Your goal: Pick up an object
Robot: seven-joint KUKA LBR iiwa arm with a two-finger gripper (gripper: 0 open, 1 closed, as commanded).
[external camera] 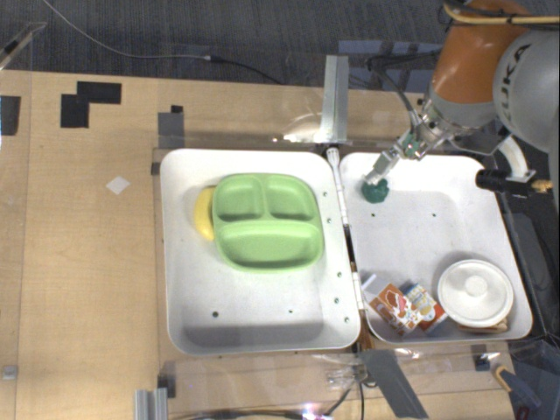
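Note:
My gripper (379, 178) reaches down at a slant into the far left corner of the right bin (437, 226). Its tip sits right on top of a small dark green object (376, 192) that rests on the bin floor. Whether the object is gripped is too small to make out. Near the same bin's front edge lie a colourful snack packet (404, 308) and, to its right, a round white bowl (474, 292). The left bin (254, 309) holds a green divided tray (267, 220), with a yellow object (203, 214) poking out from under the tray's left side.
The grey arm with its orange band (468, 55) comes in over the right bin's far right corner. An upright metal post (336, 99) stands behind the seam between the bins. Dark cables (512, 182) run along the right bin's right edge.

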